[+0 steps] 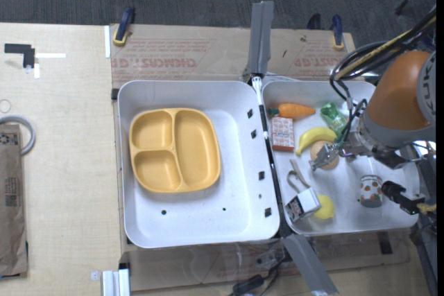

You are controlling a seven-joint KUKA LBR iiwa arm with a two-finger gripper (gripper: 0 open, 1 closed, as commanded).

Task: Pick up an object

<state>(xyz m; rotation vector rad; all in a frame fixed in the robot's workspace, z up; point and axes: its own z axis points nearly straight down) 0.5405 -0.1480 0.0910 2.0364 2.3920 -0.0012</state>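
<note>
A: Banana [313, 137], I'd say, is the likeliest object here; it lies in the right bin [347, 222], right of centre in the frame, curved side up, with a small round tan item [323, 151] just under its lower end.

B: And the end effector [326, 160]?

A: It sits low over that same spot, tip on or just above the tan item, beside the banana's lower end. I cannot tell whether it is spread or closed, and nothing visibly sits in it, so I would not call anything held.

B: Why is everything crowded on 1 side?

A: My guess is the right bin serves as the source. Along its upper edge lie a carrot [297, 109] and a green packet [332, 114]; a small red-and-white box [282, 133] lies near the divider. Toward the lower part are a metal clip [297, 181], a black-and-white block [302, 205] touching a yellow lemon-like fruit [323, 208], and a small jar [370, 190] at lower right.

B: The left bin [139, 218]?

A: It carries a yellow tray [175, 149] with 3 compartments, lying flat at centre left, well apart from the arm [399, 97].

B: Risk?

A: Banana and tan item touch, so a grasp there could nudge one away or catch both. The counter [55, 121] at far left bears a brown bag [12, 197].
</note>
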